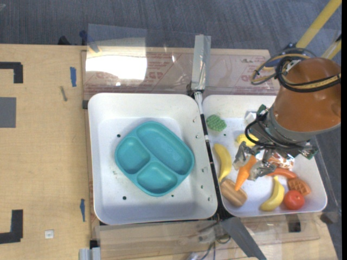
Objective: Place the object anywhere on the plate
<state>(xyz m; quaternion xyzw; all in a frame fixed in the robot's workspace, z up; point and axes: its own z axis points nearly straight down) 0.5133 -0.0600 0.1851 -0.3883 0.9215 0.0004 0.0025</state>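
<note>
The right bin (pixel 320 191) is being reached into from the right of the frame by the grey arm with its orange band (pixel 309 99), and the gripper (pixel 254 164) is being held low over the toy food there — whether anything is being gripped, or whether it is released or clenched, cannot be told from this angle. An orange carrot (pixel 243 176) is being seen just beside the gripper, slanting down toward a brown bread-like piece (pixel 233 193) near the bin's lower left. A banana (pixel 222 161) is lying along the left wall, with a green ridged piece (pixel 216 123) above it. Toward the lower right, a second banana (pixel 274 195), a red tomato (pixel 293 200) and an orange waffle-like piece (pixel 299 187) are being shown close together. The teal divided plate (pixel 154 157) is sitting in the left bin (pixel 103 145), at centre frame — well apart from the carrot, with nothing on it.
</note>
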